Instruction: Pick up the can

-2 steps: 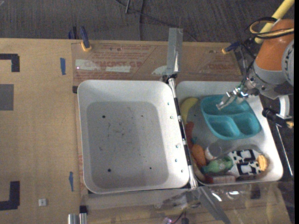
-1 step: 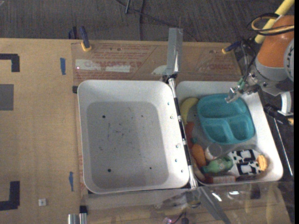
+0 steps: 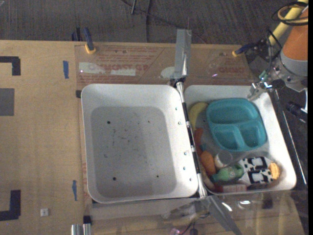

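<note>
- Gripper (image 3: 258, 88) hangs at the back right corner of the right bin (image 3: 287, 146); its state can't be told.
- Can (image 3: 224, 158) lies just in front of the teal tray (image 3: 236, 124).
- No label legible.

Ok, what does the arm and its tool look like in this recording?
The arm enters at the upper right: an orange band above a grey wrist section. A yellow tube with black cables looping around it runs above it. The tool is small, metallic grey with a spot of teal, at the right bin's top corner.
</note>
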### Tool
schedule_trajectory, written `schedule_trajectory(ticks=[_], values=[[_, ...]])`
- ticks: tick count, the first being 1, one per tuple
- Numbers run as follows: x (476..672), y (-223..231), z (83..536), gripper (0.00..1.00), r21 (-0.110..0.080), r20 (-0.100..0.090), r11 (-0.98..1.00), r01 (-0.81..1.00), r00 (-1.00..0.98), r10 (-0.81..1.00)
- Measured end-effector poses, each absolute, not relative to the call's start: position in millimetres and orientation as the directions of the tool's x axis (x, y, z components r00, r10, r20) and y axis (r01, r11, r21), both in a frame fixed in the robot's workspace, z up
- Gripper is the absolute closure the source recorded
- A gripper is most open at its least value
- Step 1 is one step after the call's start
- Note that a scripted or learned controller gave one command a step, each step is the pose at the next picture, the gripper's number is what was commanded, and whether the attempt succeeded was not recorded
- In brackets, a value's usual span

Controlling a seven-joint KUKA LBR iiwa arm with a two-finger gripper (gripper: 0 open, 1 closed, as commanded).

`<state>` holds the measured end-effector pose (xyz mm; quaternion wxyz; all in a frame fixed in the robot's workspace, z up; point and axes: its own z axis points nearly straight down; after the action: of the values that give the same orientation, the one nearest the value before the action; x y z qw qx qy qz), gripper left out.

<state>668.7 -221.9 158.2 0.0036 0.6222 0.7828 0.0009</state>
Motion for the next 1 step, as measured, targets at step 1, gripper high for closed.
schedule_trajectory(ticks=[1], values=[[648.0, -221.6, 155.3, 1.0, 0.001, -0.001, 0.208, 0.978, -0.208, 0.978]])
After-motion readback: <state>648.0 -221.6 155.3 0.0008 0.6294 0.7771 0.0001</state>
